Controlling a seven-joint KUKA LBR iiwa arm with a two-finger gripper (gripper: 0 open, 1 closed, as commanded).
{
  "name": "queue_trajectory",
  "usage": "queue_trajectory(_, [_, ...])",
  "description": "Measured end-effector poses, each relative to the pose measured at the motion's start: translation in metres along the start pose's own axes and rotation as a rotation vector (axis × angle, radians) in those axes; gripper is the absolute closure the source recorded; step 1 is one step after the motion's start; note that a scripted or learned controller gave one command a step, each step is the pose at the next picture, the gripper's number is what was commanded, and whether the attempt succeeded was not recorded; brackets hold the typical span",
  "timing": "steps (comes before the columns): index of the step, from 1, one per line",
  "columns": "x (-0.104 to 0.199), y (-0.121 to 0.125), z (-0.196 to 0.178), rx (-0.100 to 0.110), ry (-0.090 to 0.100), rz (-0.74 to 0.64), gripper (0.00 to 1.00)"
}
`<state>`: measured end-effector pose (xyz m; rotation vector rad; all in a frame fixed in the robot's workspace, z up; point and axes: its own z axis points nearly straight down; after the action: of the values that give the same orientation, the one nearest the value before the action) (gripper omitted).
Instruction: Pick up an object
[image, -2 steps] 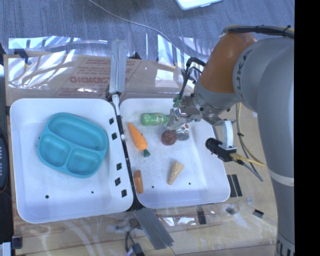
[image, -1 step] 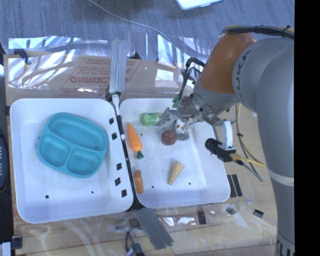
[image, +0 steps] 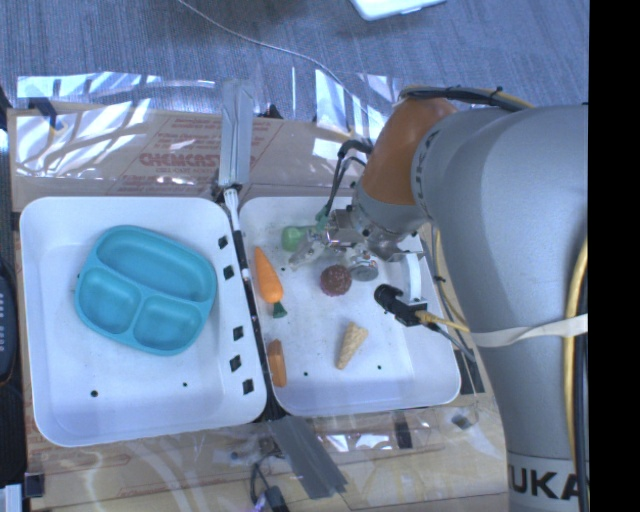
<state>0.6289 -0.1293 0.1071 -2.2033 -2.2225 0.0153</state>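
Taking the right bin (image: 425, 385) as landmark: an orange carrot (image: 267, 279) with a green stub lies lengthwise near its left wall. A small orange piece (image: 276, 362) lies against that wall, nearer the front. A round dark-red ball (image: 335, 280) sits mid-bin, a green item (image: 293, 238) toward the back, and a tan cone (image: 350, 344) lies tilted in the front half.

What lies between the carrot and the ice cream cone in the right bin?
In the camera view, the stretch between the carrot and the ice cream cone is bare white floor of the right bin; nothing lies there.
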Motion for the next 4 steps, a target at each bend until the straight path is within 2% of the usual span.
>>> queue_trajectory(1, [0.000,0.003,-0.007,-0.012,-0.002,-0.001,0.00])
queue_trajectory(2, [-0.007,-0.015,0.015,-0.014,-0.002,-0.001,0.00])
queue_trajectory(3, [-0.013,0.025,0.019,0.002,0.002,-0.003,0.00])
queue_trajectory(4, [-0.012,0.025,0.008,0.003,0.001,-0.009,1.00])
